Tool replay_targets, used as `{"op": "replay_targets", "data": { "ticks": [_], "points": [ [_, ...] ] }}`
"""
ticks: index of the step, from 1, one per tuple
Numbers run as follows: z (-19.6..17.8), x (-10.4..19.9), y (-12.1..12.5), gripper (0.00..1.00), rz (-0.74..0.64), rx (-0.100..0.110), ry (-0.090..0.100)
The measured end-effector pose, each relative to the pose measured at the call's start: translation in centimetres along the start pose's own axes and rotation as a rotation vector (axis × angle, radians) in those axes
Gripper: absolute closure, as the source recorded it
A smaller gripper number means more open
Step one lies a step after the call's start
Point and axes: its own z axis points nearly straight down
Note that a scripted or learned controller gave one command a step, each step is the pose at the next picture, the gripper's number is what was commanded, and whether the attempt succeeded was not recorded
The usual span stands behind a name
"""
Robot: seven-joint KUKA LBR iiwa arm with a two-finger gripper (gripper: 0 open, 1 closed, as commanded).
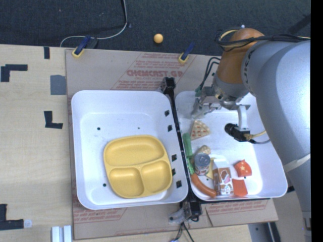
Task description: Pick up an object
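My gripper (200, 110) hangs low over the back of the right bin (272, 170), its tips just above a toy pizza slice (200, 130). Whether anything sits between the fingers is too small to tell. Toward the front of that bin lie a small tin can (202, 161), a hot dog (203, 186), a brown carton (222, 180), a red toy piece (243, 169) and a green stick (187, 150) along the left wall.
The left bin (86, 115) holds a yellow divided plate (137, 165). The big grey arm (282, 100) covers the right bin's far right side. A small orange ball (158, 38) lies on the dark floor beyond the bench. Blue-yellow clamps (81, 48) hold the cardboard's back edge.
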Motion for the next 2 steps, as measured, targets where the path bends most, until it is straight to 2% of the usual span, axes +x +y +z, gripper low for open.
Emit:
{"op": "replay_targets", "data": {
  "ticks": [1,2],
  "points": [
    [0.1,0.0,0.0,0.0,0.0,0.001,-0.001],
    [1.0,0.0,-4.9,0.0,0.003,0.001,0.0]
  ]
}}
